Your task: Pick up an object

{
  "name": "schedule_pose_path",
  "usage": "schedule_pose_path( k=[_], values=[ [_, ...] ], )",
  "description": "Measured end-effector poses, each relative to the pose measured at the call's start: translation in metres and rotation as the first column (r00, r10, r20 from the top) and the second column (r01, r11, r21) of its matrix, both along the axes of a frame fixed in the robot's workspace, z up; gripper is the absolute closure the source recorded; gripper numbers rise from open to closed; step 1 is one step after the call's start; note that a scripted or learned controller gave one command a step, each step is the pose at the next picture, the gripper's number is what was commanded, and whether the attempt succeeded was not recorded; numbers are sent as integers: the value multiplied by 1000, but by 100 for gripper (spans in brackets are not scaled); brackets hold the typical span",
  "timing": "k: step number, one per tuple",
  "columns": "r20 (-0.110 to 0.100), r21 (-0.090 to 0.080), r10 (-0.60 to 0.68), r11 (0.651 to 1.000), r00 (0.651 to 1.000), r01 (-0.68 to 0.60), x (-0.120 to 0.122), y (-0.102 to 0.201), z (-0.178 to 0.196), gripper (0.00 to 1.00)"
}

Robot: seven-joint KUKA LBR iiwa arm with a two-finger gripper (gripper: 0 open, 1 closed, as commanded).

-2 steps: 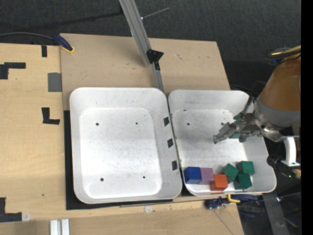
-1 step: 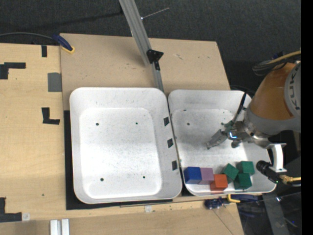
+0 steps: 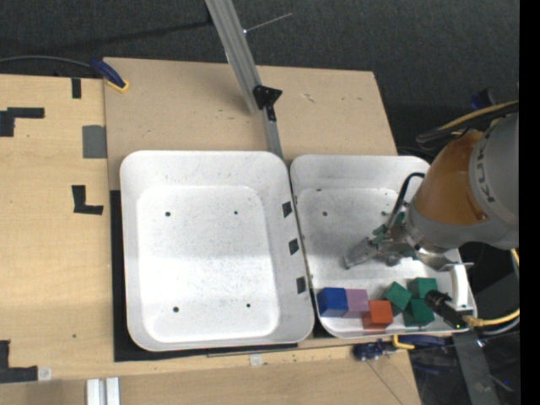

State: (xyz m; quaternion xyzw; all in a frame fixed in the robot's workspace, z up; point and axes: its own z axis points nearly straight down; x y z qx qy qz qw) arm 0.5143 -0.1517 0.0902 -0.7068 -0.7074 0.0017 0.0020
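The end effector is seen low in the right bin, at the frame's right; whether it is released or clenched cannot be told. Blocks are clustered along that bin's lower edge: blue, lilac, orange and green, the last partly hidden.

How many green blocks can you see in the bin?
3, all in the right bin, near its front right corner: one green block beside the orange block, one further right, and one in front. The arm may hide others.
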Motion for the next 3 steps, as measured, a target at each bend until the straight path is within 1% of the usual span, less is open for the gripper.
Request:
schedule_pose_path(
  k=[1, 2, 3],
  values=[
    [1, 1, 1, 1000, 1000, -1, 1, 1, 12, 100],
    [10, -1, 1, 1000, 1000, -1, 2, 6, 74, 100],
    [9, -2, 1, 1000, 1000, -1, 3, 6, 118, 100]
  ],
)
